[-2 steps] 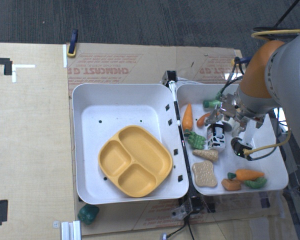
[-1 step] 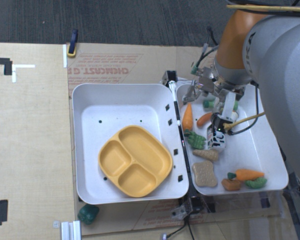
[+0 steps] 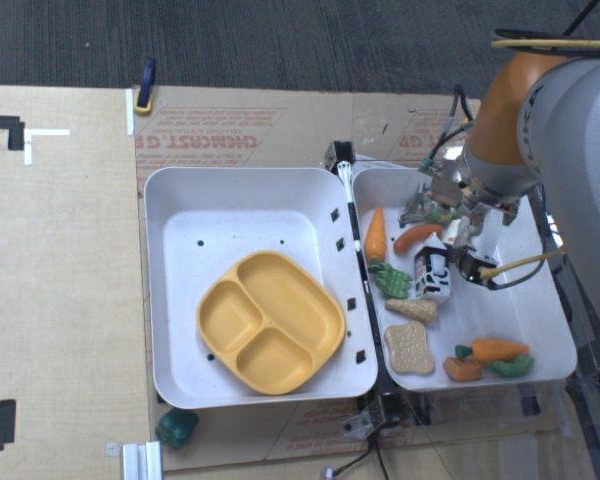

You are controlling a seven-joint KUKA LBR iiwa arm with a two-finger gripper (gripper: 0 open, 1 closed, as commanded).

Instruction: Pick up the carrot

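- carrot (image 3: 376, 234) sits upright-ish by the right bin's (image 3: 540, 313) left wall
- gripper (image 3: 442, 213) hovers near it, honestly can't tell its state

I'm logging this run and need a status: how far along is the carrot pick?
Done: the arm has reached into the right bin, and the gripper hangs by the bin's far end. In hand: nothing visibly; the carrot lies flat beside the bin's left wall, apart from the gripper, with an orange sausage-like piece between them. Left: reaching the carrot, grasping and lifting it.
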